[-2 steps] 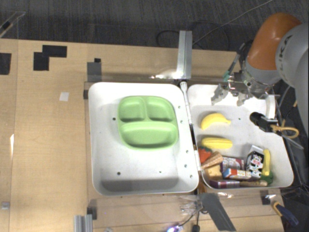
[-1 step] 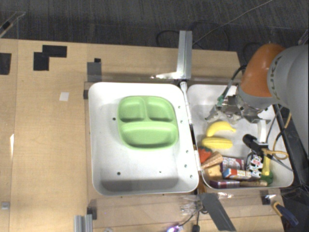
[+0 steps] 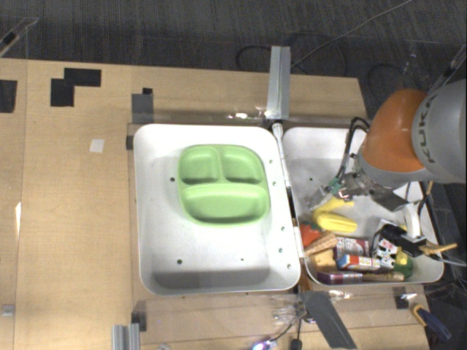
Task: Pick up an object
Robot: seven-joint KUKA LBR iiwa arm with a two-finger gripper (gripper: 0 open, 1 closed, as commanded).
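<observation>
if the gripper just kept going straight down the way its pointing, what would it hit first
Most likely the yellow banana-shaped toy: the gripper hangs just above it in the right bin, pointing down. Depth is hard to judge from this slanted view, so it might instead reach bare bin floor just beside it.
</observation>
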